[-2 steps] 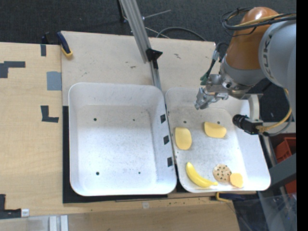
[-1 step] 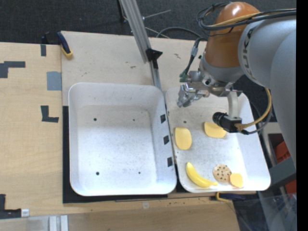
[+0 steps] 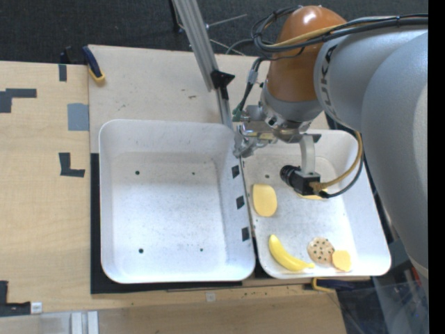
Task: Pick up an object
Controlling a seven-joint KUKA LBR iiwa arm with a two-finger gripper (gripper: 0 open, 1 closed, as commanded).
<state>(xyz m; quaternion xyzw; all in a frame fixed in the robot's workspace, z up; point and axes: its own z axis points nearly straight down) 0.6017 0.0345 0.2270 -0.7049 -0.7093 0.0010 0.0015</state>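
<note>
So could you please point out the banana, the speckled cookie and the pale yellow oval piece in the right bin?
banana [image 3: 286,255], camera view, middle of its curved body.
speckled cookie [image 3: 320,249], camera view, centre of its top face.
pale yellow oval piece [image 3: 264,200], camera view, centre of its flat top.

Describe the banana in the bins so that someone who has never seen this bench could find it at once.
Start at the right-hand white bin, the one under the grey arm. Go to its near edge, towards the bottom of the view: the banana lies there, left of the speckled cookie and the small orange piece. It is the one long, curved, bright yellow thing; the pale yellow oval further up is rounded.
</note>
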